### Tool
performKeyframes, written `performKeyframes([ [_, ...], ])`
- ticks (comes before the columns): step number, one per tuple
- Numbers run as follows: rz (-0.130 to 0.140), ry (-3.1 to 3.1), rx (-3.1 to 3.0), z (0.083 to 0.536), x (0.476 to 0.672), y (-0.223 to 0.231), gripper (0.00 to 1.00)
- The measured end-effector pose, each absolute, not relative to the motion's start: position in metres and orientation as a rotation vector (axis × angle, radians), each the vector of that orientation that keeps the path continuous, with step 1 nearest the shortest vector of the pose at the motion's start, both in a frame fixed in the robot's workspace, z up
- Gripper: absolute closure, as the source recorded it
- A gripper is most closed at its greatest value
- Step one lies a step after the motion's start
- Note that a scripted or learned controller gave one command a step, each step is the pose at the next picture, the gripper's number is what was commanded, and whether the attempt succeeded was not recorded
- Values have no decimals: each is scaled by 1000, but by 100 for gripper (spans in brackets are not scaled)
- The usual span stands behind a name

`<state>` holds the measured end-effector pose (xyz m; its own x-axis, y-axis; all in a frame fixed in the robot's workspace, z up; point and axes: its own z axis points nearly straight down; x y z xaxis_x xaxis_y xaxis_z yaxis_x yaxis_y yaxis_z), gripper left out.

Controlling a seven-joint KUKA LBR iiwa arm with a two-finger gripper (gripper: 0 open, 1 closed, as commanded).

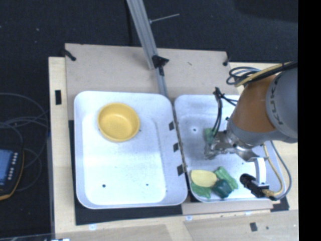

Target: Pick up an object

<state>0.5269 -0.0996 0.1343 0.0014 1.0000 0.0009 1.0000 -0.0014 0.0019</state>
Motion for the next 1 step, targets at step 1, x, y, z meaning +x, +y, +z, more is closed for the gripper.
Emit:
performKeyframes([
  [1, 6, 2218, 2218, 196, 523, -100, 100],
])
